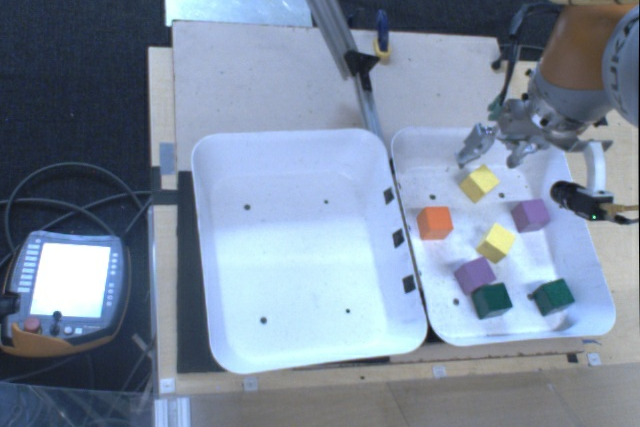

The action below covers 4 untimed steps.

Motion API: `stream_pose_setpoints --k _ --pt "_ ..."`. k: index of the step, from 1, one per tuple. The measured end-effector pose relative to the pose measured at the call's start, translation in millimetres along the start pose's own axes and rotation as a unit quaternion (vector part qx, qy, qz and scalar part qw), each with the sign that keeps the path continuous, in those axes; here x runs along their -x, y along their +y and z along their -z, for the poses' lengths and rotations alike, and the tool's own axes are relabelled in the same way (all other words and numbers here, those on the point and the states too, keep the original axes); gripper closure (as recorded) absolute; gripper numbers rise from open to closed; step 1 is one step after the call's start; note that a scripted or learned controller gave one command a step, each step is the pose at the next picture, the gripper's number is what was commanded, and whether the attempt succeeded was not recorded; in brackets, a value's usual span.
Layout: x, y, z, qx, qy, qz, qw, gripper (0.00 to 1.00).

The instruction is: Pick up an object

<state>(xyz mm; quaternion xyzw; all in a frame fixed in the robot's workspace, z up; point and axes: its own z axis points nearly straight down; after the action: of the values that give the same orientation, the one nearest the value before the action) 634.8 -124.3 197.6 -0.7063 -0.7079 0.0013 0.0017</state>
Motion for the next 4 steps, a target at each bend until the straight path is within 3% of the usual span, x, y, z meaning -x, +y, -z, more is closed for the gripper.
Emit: stream_pose_setpoints --k 1,2,3,4 --pt "7 6 -56 0.001 0.0 0.0 1.0 0.0" --pt "9 12 -81 0.013 -0.003 0.0 0.9999 0.0" --pt "10 13 -71 0.015 -0.005 0.001 0.9999 1.0" --pt "11 14 -5 0.007 -0.001 0.001 1.0 1.0"
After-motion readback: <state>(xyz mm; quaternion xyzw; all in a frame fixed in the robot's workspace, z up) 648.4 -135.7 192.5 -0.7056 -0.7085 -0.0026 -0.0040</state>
